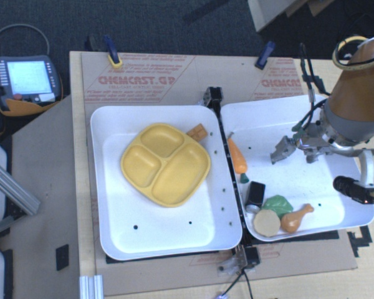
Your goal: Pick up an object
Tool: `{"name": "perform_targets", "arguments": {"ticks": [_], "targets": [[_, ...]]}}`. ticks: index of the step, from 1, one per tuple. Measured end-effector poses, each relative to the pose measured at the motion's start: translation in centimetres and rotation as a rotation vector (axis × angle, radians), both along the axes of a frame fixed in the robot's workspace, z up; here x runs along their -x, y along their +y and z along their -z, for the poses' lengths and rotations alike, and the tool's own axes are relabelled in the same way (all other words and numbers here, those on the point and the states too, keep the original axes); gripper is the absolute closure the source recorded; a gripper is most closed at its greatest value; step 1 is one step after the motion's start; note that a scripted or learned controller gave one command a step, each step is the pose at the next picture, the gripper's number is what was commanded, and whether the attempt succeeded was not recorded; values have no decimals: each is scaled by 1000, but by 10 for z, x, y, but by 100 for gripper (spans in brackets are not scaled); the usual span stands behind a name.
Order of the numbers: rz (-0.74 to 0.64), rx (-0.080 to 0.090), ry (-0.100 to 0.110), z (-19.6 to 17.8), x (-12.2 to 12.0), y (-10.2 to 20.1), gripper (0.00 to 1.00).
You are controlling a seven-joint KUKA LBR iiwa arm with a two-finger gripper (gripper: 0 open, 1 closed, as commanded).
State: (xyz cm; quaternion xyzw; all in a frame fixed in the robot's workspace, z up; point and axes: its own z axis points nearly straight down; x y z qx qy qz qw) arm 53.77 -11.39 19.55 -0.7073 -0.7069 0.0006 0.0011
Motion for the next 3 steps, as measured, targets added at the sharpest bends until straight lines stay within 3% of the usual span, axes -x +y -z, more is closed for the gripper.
{"name": "perform_targets", "arguments": {"ticks": [2,3], "targets": [[0,1,0,103,-3,3,0],[1,5,-10,89,-6,1,100]]}}
